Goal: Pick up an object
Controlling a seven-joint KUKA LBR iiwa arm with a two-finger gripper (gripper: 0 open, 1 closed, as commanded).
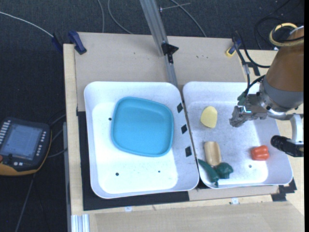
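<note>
Landmark = right bin (227,88). Gripper (240,116) hangs over its upper-right part, w/ nothing visibly between the fingers; whether it's open or shut I can't tell, too small and dark from this angle. Pickable things are all inside the right bin: yellow piece (209,116) upper-middle, just left of the gripper but apart from it, prob. the closest candidate; tan cylinder (212,152) lower-middle, standing roughly lengthwise; green object (218,170) at the bin's bottom edge, touching or overlapping the cylinder's lower end; orange-red piece (259,152) lower-right, well apart from the rest. Loose scatter likely bc they were dropped in, not arranged. Left of the right bin, the left bin (96,144) holds a blue plate (143,126) lying flat. Hard to make out: green object's shape, partly over the rim; arm's upper part cut off at the frame's edge; wrist body hides some bin floor under it.
</note>
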